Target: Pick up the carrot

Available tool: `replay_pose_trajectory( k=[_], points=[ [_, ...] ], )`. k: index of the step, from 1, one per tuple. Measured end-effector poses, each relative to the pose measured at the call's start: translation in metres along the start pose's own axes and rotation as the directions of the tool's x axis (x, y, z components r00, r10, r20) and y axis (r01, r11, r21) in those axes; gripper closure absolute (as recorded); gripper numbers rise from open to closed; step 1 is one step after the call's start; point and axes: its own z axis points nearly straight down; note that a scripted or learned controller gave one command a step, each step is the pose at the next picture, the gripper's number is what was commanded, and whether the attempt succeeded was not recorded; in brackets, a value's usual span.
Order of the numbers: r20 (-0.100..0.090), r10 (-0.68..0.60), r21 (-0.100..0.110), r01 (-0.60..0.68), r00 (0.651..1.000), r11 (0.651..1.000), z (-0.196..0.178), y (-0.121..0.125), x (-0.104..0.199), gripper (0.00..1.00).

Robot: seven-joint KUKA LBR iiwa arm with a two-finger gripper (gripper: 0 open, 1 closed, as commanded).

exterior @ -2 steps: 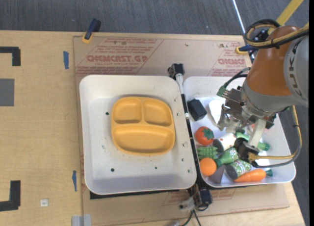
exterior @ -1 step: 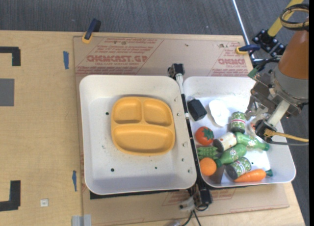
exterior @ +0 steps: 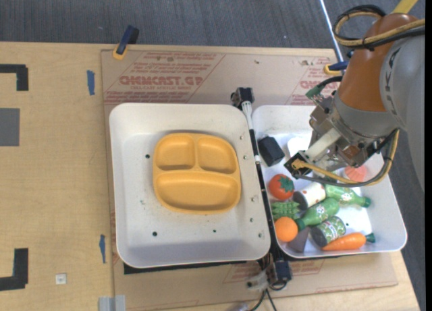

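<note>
The carrot (exterior: 345, 241) is orange with a green tip at its right end. It lies flat along the front edge of the right bin (exterior: 395, 215). My gripper (exterior: 343, 156) hangs over the back half of that bin, well behind the carrot and apart from it, with the wrist hiding its tips. Nothing shows held under it.
Around the carrot lie green bottles (exterior: 339, 195), a dark bottle (exterior: 327, 231), an orange ball (exterior: 286, 229), a red fruit (exterior: 281, 186), a black block (exterior: 271, 149) and a pink piece (exterior: 358, 173). The left bin (exterior: 128, 188) holds a yellow divided plate (exterior: 197, 171).
</note>
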Motion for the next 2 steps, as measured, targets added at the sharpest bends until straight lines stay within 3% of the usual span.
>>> replay_pose_trajectory(
  k=[1,2],
  points=[
    [0.003,0.351,0.003,-0.351,0.936,0.936,0.051,-0.006,-0.048,1.00],
    [0.000,0.332,0.001,-0.332,0.943,0.943,0.014,-0.037,-0.027,1.00]
  ],
)
